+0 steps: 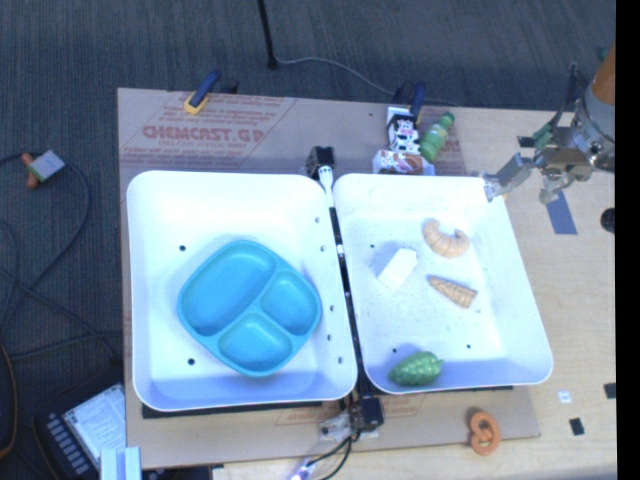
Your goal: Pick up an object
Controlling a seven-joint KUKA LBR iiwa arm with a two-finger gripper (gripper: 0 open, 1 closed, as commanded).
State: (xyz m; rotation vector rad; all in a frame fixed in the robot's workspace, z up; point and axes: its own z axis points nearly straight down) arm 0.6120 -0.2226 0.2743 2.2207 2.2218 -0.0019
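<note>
The gripper [530,176] is seen poised off the upper right corner of the right bin [520,298], above the bare surface [580,298]. Its two fingers appear spread apart, with nothing between them. The approach is judged to be the step in hand; no object has yet been reached.

Nearest to the gripper, inside the right bin, a curled shrimp-like toy [445,238] is seen, and just below it a small cone-shaped piece [453,290]. A white block [396,268] lies to their left, near the bin's middle, and a green knobbly vegetable toy [416,368] rests against the near wall, well apart from the gripper. All four lie separate, none touching another.

For the next move, a travel leftward over the bin rim and a descent onto one chosen object would be called for, the shrimp-like toy being the closest candidate.

In the left bin [160,218], a blue divided plate [250,306] is shown. Beyond the bins, a small green bottle [435,136] is seen, and an orange ring [484,430] at the surface's near edge.
</note>
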